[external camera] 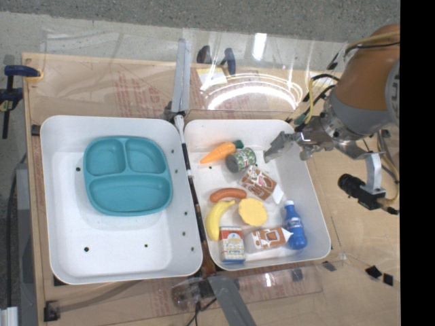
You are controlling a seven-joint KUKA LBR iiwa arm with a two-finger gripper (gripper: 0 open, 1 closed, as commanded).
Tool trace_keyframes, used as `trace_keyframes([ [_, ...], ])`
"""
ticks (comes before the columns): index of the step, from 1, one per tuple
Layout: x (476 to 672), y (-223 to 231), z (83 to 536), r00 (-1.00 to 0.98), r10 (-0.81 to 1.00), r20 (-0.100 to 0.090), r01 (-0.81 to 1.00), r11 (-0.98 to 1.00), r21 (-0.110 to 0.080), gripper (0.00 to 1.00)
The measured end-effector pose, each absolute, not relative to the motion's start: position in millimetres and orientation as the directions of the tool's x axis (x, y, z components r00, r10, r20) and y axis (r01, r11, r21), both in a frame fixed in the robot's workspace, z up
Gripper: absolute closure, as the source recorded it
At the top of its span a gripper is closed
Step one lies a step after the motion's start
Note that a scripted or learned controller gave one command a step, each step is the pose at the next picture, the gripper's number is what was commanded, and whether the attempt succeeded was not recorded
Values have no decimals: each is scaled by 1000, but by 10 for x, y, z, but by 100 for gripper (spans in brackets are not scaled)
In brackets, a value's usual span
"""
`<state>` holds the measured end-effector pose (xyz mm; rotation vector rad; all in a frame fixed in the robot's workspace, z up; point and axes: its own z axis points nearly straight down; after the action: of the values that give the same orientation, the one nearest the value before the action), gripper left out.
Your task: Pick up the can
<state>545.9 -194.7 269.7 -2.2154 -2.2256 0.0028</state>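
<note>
The can (241, 159) lies on its side in the upper part of the right bin (314, 202), dark green with a silver end, just right of a carrot (219, 153). My gripper (291, 151) hangs over the bin's upper right area, a short way right of the can and apart from it. Its two fingers are spread open, with nothing between them. The left fingertip (274, 149) is the part nearest the can.
The right bin also holds a brown packet (259, 183) just below the can, a sausage (228, 195), a banana (216, 217), a yellow round piece (252, 212), a blue bottle (293, 225) and two small cartons (232, 244). A teal divided plate (128, 175) lies in the left bin (61, 250).
</note>
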Motion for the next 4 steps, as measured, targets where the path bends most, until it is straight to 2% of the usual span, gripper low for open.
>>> trace_keyframes([
  [1,6056,-1646,1771,49,999,0,999,-49,-4,0],
  [2,6426,-2070,877,-200,980,-1,980,200,-1,0],
  [3,5968,-2214,882,-174,985,-1,985,174,-1,0],
  [4,5972,-2235,998,-175,985,-4,985,175,0,100],
])
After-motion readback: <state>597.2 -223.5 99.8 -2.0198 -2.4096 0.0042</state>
